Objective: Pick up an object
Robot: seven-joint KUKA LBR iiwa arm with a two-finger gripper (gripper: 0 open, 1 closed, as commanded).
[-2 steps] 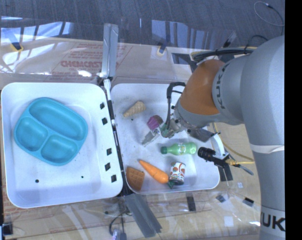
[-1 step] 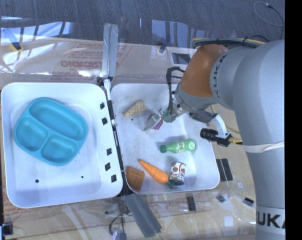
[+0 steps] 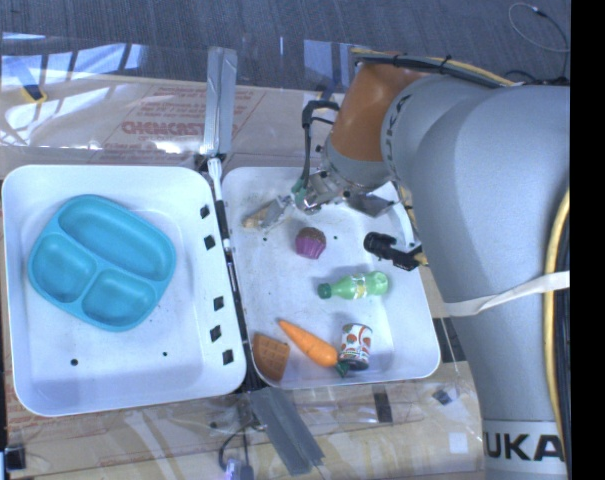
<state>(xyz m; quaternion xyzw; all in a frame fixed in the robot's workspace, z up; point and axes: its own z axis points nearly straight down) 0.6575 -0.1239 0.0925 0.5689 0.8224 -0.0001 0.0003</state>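
the grey arm's gripper [image 3: 307, 196] hangs low over the right white bin's [image 3: 282, 298] far edge; i cannot tell its grip. nothing looks picked yet. nearest lie a small tan object [image 3: 265, 214] and a purple round fruit [image 3: 311, 242], both resting on the floor.

Glossy white plastic bins [image 3: 112, 388], a smooth matt blue plastic tray [image 3: 102, 260], shiny green bottle [image 3: 355, 287].

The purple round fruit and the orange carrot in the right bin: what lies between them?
In the camera view, the green plastic bottle lies roughly between the purple round fruit and the orange carrot, slightly to the right; the rest is bare bin floor.
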